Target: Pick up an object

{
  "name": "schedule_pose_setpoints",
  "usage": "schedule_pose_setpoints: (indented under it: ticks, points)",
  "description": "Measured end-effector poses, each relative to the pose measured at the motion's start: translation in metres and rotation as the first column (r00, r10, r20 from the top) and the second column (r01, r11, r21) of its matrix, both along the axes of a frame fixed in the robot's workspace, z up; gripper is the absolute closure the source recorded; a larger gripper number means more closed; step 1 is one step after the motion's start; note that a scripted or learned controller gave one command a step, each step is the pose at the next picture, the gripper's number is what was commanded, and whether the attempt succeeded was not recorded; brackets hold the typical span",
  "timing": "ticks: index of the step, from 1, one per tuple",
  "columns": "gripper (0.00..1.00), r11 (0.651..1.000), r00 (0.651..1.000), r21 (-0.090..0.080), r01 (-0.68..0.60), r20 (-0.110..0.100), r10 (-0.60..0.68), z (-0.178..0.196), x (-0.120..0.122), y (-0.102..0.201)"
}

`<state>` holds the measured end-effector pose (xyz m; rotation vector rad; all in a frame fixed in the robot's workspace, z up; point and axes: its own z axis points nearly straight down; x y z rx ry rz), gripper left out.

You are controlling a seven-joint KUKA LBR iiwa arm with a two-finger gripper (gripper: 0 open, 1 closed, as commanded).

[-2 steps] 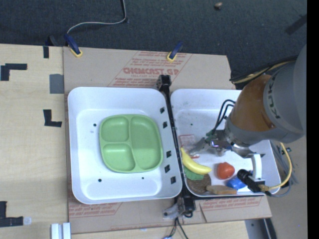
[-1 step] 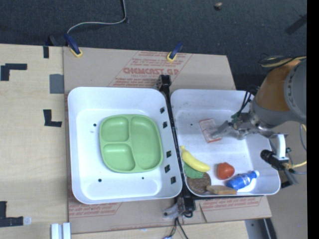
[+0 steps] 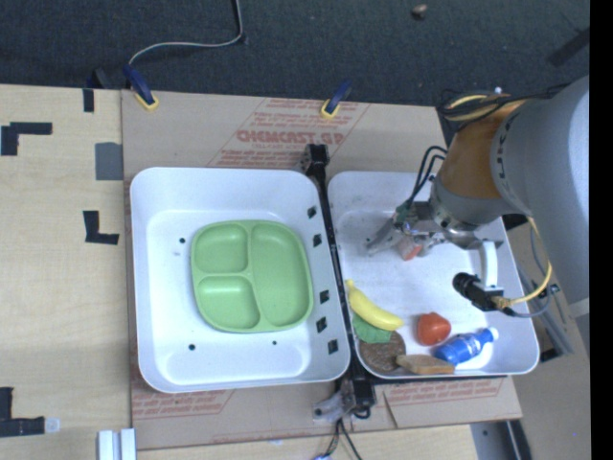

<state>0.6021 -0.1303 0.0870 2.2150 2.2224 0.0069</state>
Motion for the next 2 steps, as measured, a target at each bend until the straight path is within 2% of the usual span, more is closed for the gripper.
schedule_pose_setpoints:
  ticks: [1,2]
  points:
    - [1.00,1.000,1.000,-0.002,0.001,-0.002,-0.001,0.009,-0.001,-0.001]
    - [1.00,1.000,1.000,0.000,0.001,-0.006,-0.001,0.098,-0.003,0.079]
